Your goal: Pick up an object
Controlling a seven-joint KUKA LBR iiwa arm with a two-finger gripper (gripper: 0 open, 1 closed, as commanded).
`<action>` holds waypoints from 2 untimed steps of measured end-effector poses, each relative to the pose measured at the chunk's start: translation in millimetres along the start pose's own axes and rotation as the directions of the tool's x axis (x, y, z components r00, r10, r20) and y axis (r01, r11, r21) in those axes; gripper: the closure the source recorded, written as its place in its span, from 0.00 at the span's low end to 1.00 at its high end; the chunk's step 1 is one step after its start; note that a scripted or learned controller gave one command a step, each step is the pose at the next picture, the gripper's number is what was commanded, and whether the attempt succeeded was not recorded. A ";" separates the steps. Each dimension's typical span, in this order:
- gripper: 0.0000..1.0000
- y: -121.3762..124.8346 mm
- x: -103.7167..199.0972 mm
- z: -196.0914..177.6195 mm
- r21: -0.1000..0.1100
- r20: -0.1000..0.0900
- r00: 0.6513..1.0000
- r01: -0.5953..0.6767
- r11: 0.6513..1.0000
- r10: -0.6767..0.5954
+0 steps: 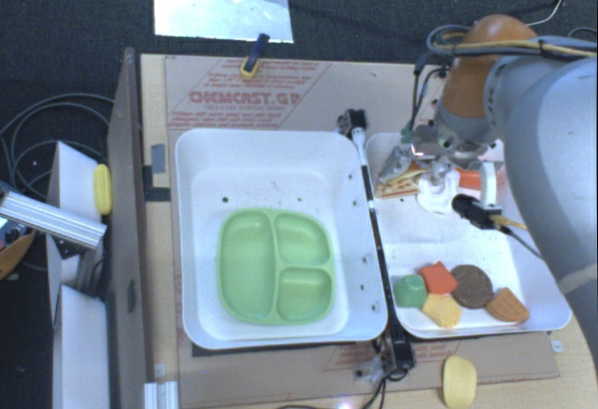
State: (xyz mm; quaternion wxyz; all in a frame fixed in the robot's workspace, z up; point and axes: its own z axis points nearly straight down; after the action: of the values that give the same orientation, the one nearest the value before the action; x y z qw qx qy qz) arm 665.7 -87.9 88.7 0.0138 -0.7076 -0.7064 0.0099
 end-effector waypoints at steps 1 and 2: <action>0.00 -0.9 1.0 0.0 -0.003 0.003 1.000 -0.002 1.000 0.002; 0.00 -0.7 -1.9 0.0 -0.003 -0.004 1.000 -0.004 1.000 0.004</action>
State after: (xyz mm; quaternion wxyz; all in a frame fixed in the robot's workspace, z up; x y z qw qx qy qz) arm 665.0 -89.8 88.7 0.0141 -0.7090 -0.7050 0.0077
